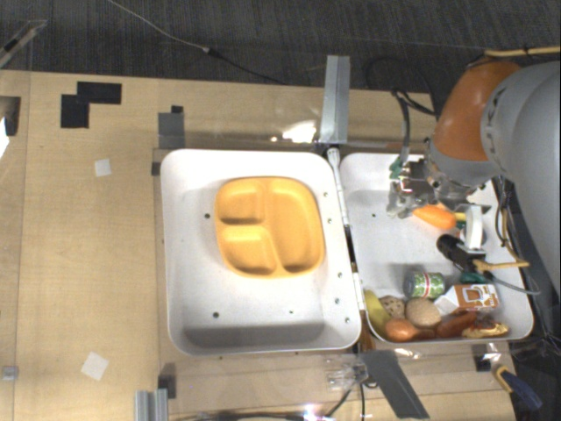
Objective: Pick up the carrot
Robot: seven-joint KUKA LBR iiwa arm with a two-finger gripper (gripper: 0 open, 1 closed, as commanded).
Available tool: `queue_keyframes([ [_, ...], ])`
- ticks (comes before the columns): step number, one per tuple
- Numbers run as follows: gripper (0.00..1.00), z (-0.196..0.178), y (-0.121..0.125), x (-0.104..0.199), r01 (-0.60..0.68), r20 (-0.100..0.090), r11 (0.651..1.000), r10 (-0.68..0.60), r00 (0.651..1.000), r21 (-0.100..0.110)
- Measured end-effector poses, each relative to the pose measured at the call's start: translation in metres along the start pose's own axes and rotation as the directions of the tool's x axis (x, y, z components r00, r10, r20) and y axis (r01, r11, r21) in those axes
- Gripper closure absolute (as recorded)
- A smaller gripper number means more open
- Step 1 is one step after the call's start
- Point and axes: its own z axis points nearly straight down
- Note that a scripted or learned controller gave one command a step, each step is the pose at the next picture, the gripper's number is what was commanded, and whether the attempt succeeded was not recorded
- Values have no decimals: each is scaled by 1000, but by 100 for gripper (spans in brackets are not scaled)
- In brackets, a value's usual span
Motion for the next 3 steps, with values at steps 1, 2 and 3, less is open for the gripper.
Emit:
queue_keyframes([
  [1, 100, -105, 67, -39, -235, 3, 972, 235, 972, -4],
  [2, 0, -102, 66, -38, -234, 4, 972, 234, 972, 1],
  [3, 0, 19, 35, -56, -246, 3, 969, 246, 969, 2],
])
